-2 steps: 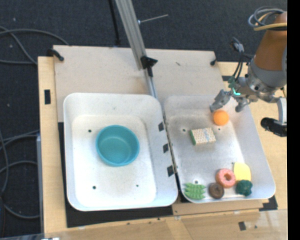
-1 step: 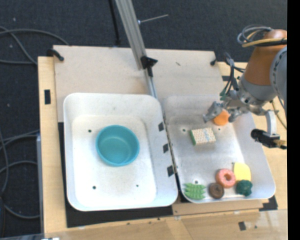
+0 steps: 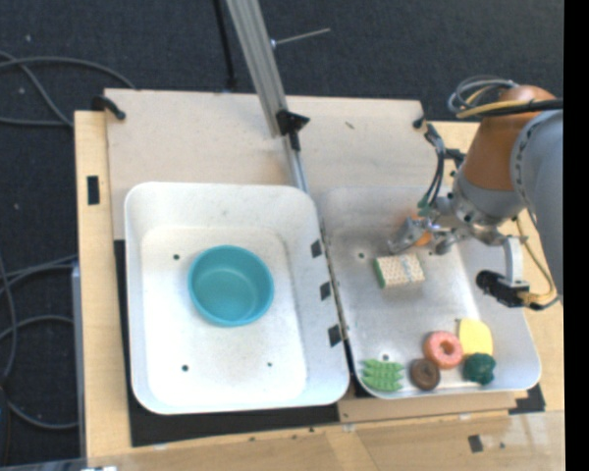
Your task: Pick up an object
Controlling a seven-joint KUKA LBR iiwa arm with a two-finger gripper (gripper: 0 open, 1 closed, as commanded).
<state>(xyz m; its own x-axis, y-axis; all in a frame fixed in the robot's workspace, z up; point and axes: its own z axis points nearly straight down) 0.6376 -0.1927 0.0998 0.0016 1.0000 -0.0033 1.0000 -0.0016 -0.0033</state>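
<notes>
Two white bins sat on a pale bench [image 3: 206, 135]. Reaching in from three o'clock, the arm [image 3: 515, 165] angled down over the right bin [image 3: 373, 214], its gripper [image 3: 417, 232] just above the waffle-like block [image 3: 401, 271]; finger state could not be told. Risk: an off-centre descent could nudge the block aside.

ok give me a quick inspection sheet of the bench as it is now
surface: wooden bench bearing left bin and right bin
job's things: waffle-like square, pink donut, brown donut, yellow piece, dark green piece, green ridged toy, all in right bin
clutter: teal bowl in left bin
grippers: gripper above the square, holding nothing visible
cables: black cords on floor at left
surroundings: metal post, dark carpet
</notes>
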